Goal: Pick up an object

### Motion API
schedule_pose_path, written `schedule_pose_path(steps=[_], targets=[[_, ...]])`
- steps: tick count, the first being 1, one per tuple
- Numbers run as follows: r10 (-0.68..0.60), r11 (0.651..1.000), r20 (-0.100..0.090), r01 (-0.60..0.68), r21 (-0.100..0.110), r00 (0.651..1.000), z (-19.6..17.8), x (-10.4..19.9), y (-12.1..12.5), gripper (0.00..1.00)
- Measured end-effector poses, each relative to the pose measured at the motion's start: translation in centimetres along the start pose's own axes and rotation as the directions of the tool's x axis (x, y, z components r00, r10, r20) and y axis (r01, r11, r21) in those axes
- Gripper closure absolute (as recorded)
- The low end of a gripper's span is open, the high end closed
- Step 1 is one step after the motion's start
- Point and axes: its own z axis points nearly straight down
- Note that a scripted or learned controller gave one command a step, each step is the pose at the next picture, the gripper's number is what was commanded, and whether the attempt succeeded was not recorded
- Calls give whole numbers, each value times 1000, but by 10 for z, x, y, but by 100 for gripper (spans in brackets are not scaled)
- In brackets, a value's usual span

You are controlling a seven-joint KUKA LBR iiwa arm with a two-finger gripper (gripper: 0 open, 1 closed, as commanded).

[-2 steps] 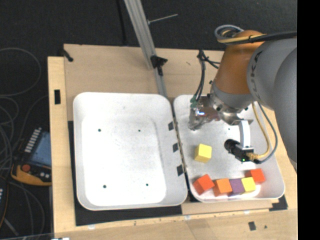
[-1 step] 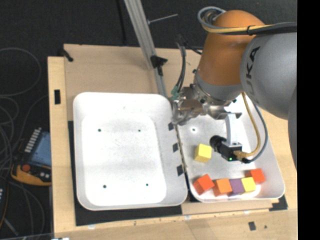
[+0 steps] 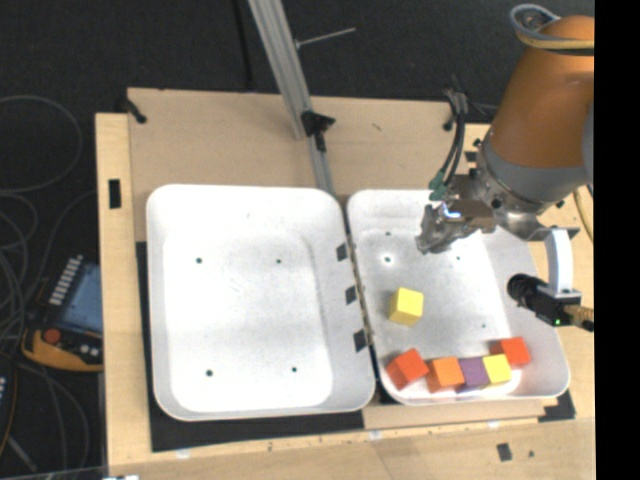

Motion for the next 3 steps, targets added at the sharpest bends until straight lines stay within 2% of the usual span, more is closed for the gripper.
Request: schedule_pose_path(steps=[1, 2, 3], targets=[[-10, 1000, -2, 10, 5, 1000, 3, 5, 0, 0], [-3, 1000, -2, 3, 14, 1000, 108, -42, 10, 0], [-5, 1000, -1, 5, 2, 1000, 82, -70, -1, 0]])
